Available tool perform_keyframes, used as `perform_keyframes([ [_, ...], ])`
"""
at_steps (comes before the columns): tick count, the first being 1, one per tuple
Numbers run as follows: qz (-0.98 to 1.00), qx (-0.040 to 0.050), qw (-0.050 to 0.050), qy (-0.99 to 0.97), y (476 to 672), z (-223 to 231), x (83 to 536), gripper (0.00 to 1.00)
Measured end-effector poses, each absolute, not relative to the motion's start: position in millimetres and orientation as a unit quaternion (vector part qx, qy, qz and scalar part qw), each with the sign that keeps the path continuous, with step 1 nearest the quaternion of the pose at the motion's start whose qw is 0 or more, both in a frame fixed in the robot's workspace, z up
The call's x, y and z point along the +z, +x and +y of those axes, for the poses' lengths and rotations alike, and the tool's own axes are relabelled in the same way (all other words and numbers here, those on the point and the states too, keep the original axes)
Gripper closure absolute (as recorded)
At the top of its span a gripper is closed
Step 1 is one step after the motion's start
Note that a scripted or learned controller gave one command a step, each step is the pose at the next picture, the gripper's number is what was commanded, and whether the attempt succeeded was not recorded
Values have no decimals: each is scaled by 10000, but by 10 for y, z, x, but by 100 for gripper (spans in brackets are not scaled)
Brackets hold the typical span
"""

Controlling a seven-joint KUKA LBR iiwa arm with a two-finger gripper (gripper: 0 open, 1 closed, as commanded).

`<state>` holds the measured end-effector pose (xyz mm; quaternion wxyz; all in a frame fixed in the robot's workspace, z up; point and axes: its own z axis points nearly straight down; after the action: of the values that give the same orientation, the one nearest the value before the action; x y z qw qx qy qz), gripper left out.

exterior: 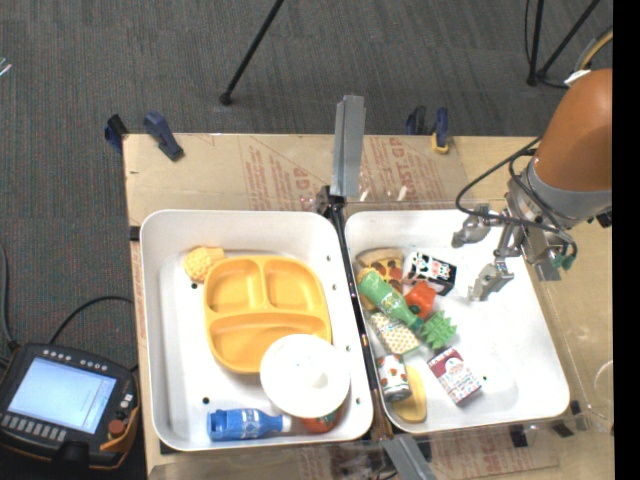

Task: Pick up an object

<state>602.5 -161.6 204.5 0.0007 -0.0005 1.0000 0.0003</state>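
And here is the grey two-finger gripper, fingers spread wide with nothing between them, hanging over the right-hand shallow white plastic bin on that bin's bare far-right side.

The pile is what matters, so take the small black-and-white cow-patterned carton as our landmark. It lies just to the camera's left of the gripper and is the closest piece on offer. Its long axis runs slantwise, from upper left down to lower right in the view, so its lower right end points toward the open fingers.

Just below and left of the carton lies the green plastic bottle, also on a diagonal, neck up toward the divider between the bins. Touching the carton's lower edge is a small red block. Further below the carton, nearer the front wall, sits a red-and-white printed box, tilted.

My read: a short move left and a drop would put the fingers astride the carton, but they would want to close across its narrow width, not along that slant.
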Motion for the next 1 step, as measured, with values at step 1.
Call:
perform_keyframes([
  [1, 9994, 17, -27, -353, 5292, -1062, 853, 0],
])
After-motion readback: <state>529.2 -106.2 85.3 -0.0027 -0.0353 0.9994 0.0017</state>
